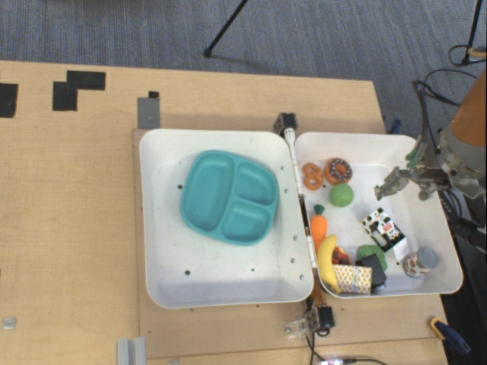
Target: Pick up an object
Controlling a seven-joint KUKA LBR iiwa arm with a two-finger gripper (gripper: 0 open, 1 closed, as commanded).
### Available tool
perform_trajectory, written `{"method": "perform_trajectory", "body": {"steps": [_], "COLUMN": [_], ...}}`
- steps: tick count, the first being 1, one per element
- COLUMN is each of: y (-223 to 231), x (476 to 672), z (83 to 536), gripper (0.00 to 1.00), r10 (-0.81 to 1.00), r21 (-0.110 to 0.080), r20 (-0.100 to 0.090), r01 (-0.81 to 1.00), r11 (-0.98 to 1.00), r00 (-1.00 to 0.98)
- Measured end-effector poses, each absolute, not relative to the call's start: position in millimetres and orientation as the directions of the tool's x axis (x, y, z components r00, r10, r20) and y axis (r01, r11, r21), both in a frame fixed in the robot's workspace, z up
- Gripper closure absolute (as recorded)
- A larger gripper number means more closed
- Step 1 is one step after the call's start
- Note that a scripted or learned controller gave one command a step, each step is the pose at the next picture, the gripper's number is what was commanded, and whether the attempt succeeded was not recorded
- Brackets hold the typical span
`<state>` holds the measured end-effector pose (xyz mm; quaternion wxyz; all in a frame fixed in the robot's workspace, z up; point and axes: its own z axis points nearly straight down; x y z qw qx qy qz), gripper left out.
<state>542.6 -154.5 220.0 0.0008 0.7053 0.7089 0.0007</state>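
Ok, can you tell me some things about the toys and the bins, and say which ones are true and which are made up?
1. The teal plate lies in the left bin. True.
2. The banana is in the left bin. False: it lies in the right bin, near its front left corner.
3. The green ball sits just below the donut. True.
4. The carrot lies on the teal plate. False: it is in the right bin, above the banana.
5. The gripper is over the left bin. False: it is over the right bin's right side.
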Motion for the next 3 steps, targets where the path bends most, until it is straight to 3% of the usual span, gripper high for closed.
{"method": "perform_trajectory", "body": {"steps": [1, 2, 3], "y": [-184.8, -184.6, -129.4], "x": [526.5, 528.5, 560.1], "z": [94.8, 106.3, 192.0], "gripper": [0.0, 1.0, 1.0], "r10": [1.0, 1.0, 1.0], "r21": [0.0, 0.005, 0.005], "r20": [0.0, -0.001, 0.0], "r01": [1.0, 1.0, 1.0], "r11": [0.002, 0.002, 0.006], "r00": [-0.002, -0.002, -0.006]}}
